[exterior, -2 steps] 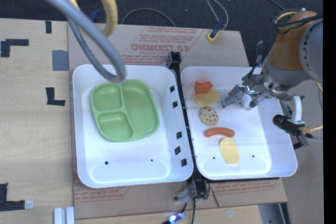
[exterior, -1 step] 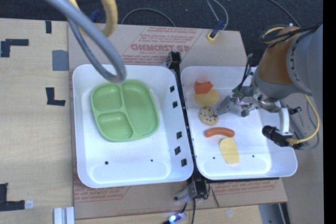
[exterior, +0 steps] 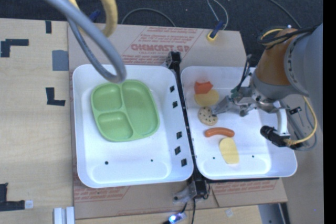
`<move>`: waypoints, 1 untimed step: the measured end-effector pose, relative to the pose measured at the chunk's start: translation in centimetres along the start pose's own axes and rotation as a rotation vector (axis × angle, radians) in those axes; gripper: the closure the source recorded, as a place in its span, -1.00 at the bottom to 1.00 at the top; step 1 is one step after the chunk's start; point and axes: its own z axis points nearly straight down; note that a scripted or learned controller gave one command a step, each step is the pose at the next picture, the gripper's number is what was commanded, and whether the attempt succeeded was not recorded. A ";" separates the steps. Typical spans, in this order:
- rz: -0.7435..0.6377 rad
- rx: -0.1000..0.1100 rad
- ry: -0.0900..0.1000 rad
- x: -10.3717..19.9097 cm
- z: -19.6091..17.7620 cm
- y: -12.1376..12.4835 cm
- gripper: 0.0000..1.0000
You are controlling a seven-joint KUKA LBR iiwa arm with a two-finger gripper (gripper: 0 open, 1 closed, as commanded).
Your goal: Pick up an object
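nothing's lifted yet. nearest in the right bin (exterior: 283, 168) lies the yellow piece (exterior: 229, 151), then the sausage (exterior: 219, 132), then the cookie (exterior: 207, 116). the gripper (exterior: 216, 109) hangs beside the cookie; jaw state i can't tell.

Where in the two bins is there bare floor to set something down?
Left bin: a bare strip between the green tray and the near wall. Right bin: bare at the near right corner, past the yellow piece. Crowded near the divider, around the cookie, sausage and gripper.
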 end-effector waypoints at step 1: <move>-0.002 -0.001 0.008 0.4 -1.0 0.1 1.00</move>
